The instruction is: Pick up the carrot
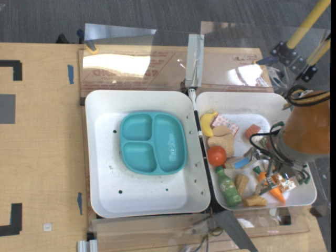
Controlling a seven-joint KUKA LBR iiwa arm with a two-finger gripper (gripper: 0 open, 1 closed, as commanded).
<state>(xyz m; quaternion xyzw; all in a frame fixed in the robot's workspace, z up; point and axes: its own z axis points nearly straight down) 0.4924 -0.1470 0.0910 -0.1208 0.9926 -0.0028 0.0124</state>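
Plain wooden bench [42, 140] carries two shallow white bins side by side, and the work sits in the right bin [310, 193].

Its carrot [276, 193], a small orange wedge, lies near that bin's front right corner, jammed among other small toys rather than lying free. The gripper [270, 178] hangs directly over it, touching or nearly so, at the end of the grey arm whose orange band [310, 127] fills the space above. How far its fingers are parted cannot be told from this slant; cables and metal parts tangle with the clutter there, and nothing is clearly seen between them.

Outward from the carrot: a tan piece lies just to its left, a green bottle [228, 185] farther left, a red tomato [217, 155] beyond that, and a yellow banana [207, 122] near the bin's back left. Crowding like this likely explains the steep approach from above.

Well to the carrot's left, the left bin [100, 156] holds a teal divided plate [154, 142], probably meant for sorted items.
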